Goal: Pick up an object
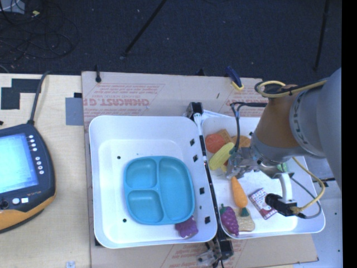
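Over the right bin [290,228], I see the gripper [239,169] set low among the toy foods in the bin's left half. The arm [279,128] reaches in from the right, and its orange band sits above the far part of that bin. I cannot tell from this slant whether the gripper is wide, narrow or closed on anything.

Candidate items, right bin:
- Carrot [239,192]: lies on the floor just near of the gripper, with its far tip close under it. I cannot tell whether they touch.
- Yellow piece [221,155]: lies just left of the gripper, tilted, by the bin's left wall.
- Red-orange piece [215,142]: lies far of the yellow piece and touches it.
- Packet [261,200]: red and white, lies right of the carrot, near it but apart.
- Purple fruit [229,219]: has a green top and lies at the near left corner.
- Tan piece [245,223]: lies just right of the purple fruit, against it.

Left bin [111,149]:
- Plate [159,188]: blue, three compartments, lies flat at the middle.
- Purple lump [187,228]: lies at the plate's near right corner, by the near wall.

Both bins stand side by side on cardboard [139,96]. A pendant [22,172] with a lit screen lies on the bench at the far left, well apart from the bins.
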